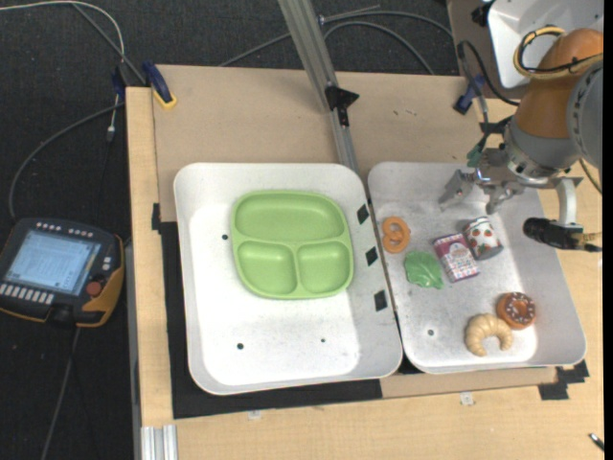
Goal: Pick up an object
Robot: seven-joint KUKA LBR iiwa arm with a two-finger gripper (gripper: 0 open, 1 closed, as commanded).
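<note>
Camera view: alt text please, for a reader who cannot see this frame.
The gripper hangs over the far end of the right bin, with nothing between its fingers. Nearer in that bin lie an orange ring, a green piece, a purple box, a croissant and a chocolate donut. The left bin holds a green divided plate.

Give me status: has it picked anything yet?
Not yet. The pincer hangs open above the back of the right bin, nothing between its fingers. The croissant, donut, green item and small box lie in that bin. Descent, grasp and lift all remain.
</note>
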